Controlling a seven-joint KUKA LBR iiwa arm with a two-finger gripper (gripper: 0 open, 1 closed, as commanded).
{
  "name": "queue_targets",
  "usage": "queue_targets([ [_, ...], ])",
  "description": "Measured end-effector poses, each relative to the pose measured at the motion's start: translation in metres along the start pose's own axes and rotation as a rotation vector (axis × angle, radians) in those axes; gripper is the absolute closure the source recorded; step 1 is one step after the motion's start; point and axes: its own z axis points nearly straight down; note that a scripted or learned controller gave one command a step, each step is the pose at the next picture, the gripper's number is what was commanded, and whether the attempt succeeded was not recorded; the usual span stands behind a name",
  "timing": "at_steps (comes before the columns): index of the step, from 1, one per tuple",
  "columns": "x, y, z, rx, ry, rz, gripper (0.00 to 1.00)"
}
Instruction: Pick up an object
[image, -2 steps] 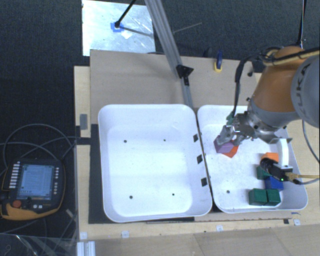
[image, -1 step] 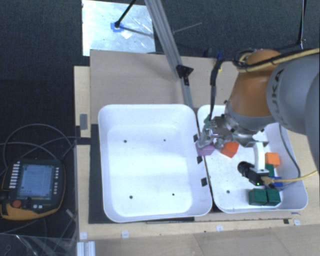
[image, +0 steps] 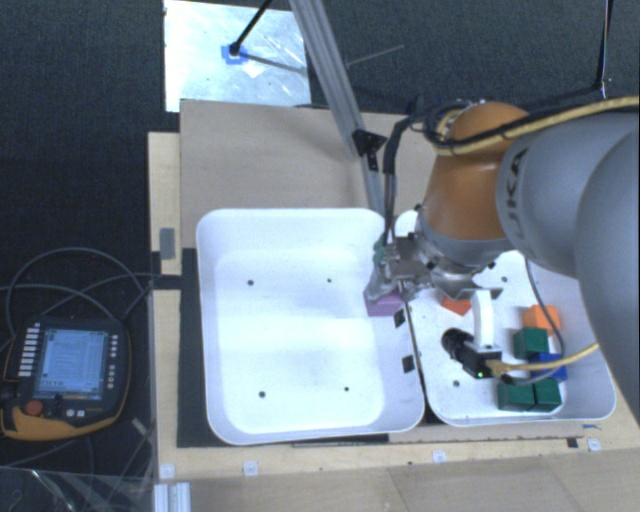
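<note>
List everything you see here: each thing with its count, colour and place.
bins: 2, white, side by side on the bench
bench: 1, tan, under both bins
pink block: 1, pinkish purple, at the left bin's right wall, just below the end effector
green blocks: 3, green, right bin, near its front right corner
orange block: 1, orange, right bin, behind the green blocks
red piece: 1, red-orange, right bin, partly hidden by the wrist
white bar: 1, white, right bin, middle
teach pendant: 1, grey and orange, on the floor left of the bench
arm: 1, grey with orange band, from the right
end effector: 1, over the divide between the bins
</note>
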Motion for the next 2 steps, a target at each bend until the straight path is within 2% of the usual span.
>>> queue_targets([
  [1, 0.0469, -0.0088, -0.0155, -0.003, 0.000, -0.001, 1.00],
  [2, 0.0436, -0.0084, -0.0151, -0.002, -0.002, 0.005, 0.00],
])
